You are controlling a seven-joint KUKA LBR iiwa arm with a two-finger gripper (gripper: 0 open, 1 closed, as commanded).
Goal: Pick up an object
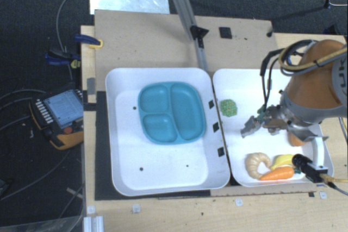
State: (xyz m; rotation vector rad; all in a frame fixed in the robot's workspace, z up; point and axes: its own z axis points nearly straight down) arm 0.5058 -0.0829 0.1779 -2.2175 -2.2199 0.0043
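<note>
1. Reaching in from the right, the grey arm (315, 89) is seen over the right bin (247, 89), with its orange band uppermost.
2. The gripper (250, 126) is pointed toward the left bin (163, 163) and is placed above bare white floor near the middle of the right bin (whether it is open or closed cannot be told from this angle).
3. A green vegetable piece (228, 107) is found near the right bin's left wall, up and to the left of the gripper and apart from it.
4. A cream curved piece (256, 163) is laid near the front wall of the same bin, below the gripper.
5. A yellow banana (284, 160) is set just beside the cream piece, and an orange carrot (276, 174) is laid in front of both, touching or nearly touching them.
6. A small orange item (295, 140) is partly hidden under the wrist, so its shape cannot be made out.
7. A blue divided plate (172, 111) is held in the left bin, toward its far side.
8. Both bins are borne side by side on the pale bench (147, 35).
</note>
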